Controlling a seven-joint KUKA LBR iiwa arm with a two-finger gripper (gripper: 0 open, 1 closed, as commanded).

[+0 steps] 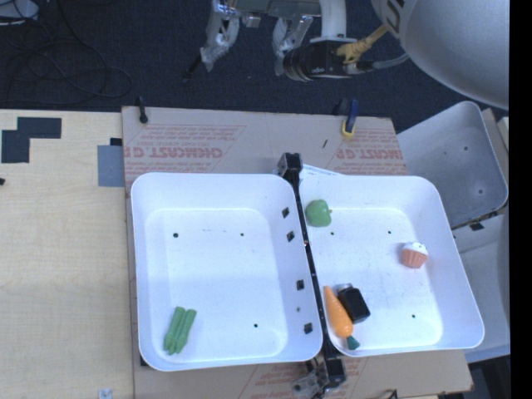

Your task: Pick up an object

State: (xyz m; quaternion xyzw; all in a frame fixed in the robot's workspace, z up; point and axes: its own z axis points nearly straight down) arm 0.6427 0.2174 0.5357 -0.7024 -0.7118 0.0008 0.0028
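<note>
My gripper (253, 40) hangs high at the top of the view, beyond the bins' far edge, with its two fingers spread apart and nothing between them. In the right bin (449, 306) lie a green apple-like toy (318, 214) near the divider, an orange and white cupcake toy (414, 255) at the right, and an orange carrot (337, 312) beside a small black block (353, 302) near the front left corner. A green bean pod toy (179, 330) lies at the front of the left bin (150, 206).
Both bins rest on a cardboard sheet (249, 144) over a wooden bench. A black clip (290, 165) joins the bins at the far end of the divider. A yellow and blue clamp (349, 123) stands at the cardboard's far edge. A grey plate (465, 156) lies at right.
</note>
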